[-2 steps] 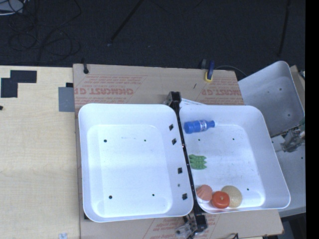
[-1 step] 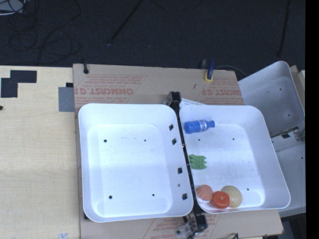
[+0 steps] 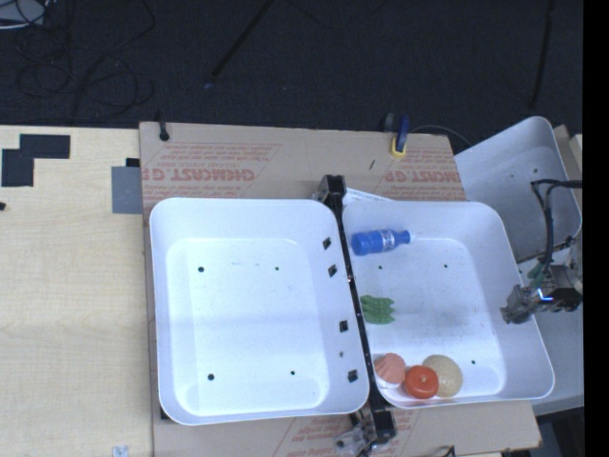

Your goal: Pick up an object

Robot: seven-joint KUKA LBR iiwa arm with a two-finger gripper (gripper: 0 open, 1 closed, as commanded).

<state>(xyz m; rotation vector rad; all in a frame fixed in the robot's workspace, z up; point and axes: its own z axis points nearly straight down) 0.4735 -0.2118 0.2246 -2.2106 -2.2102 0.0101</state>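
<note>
Blue bottle (image 3: 380, 242) lies in right bin (image 3: 519, 350), gripper (image 3: 521, 307) state unclear
Looks light, rigid, prone to rolling; best grasped across its middle

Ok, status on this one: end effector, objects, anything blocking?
End effector at right bin's right rim, holding nothing visible. Blue bottle, green piece, three round items all loose in right bin. Nothing in the way.

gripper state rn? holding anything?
Gripper: at the right rim of the right bin, nothing visibly held; open or closed cannot be told.
</note>
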